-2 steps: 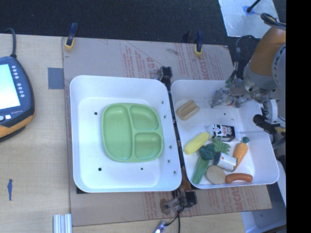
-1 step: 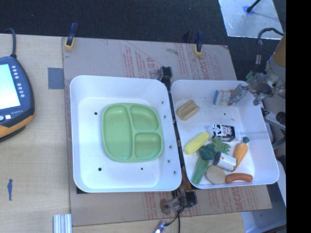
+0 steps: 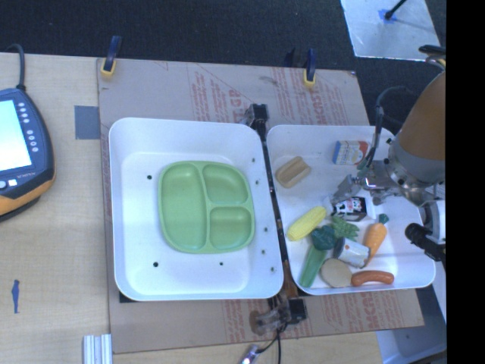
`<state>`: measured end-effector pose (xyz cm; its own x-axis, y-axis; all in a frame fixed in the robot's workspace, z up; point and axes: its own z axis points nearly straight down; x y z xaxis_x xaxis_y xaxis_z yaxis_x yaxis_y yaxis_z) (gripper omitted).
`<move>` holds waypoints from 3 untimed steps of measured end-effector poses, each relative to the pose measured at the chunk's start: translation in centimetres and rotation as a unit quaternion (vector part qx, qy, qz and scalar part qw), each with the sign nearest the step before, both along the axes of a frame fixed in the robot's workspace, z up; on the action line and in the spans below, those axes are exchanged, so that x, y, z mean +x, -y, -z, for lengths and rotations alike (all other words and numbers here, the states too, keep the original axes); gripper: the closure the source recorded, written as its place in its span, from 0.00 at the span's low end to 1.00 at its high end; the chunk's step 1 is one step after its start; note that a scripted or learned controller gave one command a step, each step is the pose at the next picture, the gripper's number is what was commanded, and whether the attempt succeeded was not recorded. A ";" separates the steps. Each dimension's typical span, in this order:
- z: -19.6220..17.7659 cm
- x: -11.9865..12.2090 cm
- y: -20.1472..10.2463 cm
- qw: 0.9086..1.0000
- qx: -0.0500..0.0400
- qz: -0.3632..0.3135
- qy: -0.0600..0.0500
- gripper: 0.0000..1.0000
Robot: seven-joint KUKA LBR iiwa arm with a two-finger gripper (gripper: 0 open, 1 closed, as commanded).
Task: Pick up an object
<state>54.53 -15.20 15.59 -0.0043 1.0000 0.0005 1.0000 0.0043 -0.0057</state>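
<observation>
My gripper (image 3: 361, 191) hangs low over the right bin (image 3: 409, 279), at the end of the grey and orange arm coming in from the right. Just below its tip lies a small black-and-white object (image 3: 349, 207), touching or nearly touching it. Around that lie a yellow corn cob (image 3: 306, 223), a broccoli piece (image 3: 326, 237), a carrot (image 3: 374, 239), a small can (image 3: 354, 253), a green cucumber (image 3: 311, 266), a tan potato (image 3: 335, 273) and a red sausage (image 3: 372, 278). A tan bread block (image 3: 292, 171) and a small carton (image 3: 348, 152) sit toward the far side.
The left bin (image 3: 129, 203) holds a green divided plate (image 3: 205, 206). A teach pendant (image 3: 19, 150) lies at the bench's left edge. Clamps (image 3: 309, 65) hold the cardboard sheet at the back. The bins' shared rim (image 3: 269, 196) runs between them.
</observation>
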 end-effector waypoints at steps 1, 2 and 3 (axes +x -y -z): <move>5.7 -3.4 -5.7 1.000 -0.003 0.000 0.012 0.00; -1.0 -5.5 1.0 1.000 -0.001 0.001 0.002 0.00; 5.8 -0.3 -2.8 1.000 0.000 -0.001 0.009 0.00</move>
<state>54.23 -12.44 9.82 -0.0057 1.0000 0.0000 0.9999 0.0057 0.0129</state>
